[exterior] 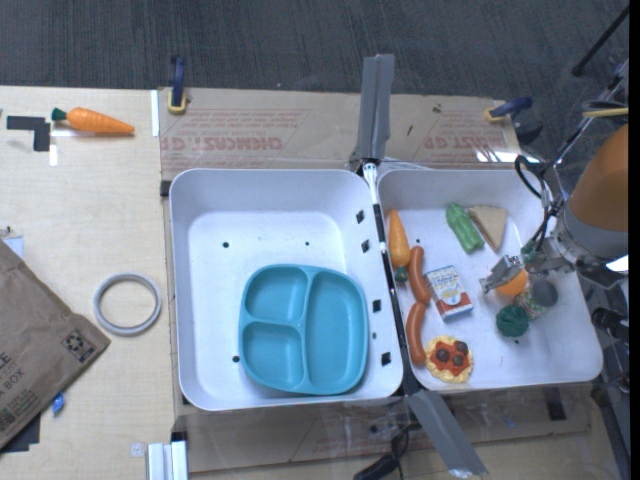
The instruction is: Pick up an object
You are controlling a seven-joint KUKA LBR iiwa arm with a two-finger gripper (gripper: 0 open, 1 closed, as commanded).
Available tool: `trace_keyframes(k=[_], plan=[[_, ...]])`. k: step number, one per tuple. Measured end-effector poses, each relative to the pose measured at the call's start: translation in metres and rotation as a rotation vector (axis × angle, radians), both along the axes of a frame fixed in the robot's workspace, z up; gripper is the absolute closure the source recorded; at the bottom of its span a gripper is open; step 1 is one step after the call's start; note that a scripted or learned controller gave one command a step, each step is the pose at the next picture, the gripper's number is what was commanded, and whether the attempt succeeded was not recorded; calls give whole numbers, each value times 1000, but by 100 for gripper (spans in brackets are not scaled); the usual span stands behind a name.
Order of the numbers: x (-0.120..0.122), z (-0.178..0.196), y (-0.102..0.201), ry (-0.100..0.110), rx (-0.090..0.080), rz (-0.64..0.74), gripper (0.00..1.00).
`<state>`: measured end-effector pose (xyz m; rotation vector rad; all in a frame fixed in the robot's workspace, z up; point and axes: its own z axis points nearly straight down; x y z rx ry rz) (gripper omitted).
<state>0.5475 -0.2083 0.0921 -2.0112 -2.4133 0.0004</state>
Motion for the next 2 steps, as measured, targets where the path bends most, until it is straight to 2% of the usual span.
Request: trace_keyframes(k=[1, 2], plan=[[0, 9, -1, -2, -1, -3, 100], [42, 88, 33, 0, -2, -156, 100]])
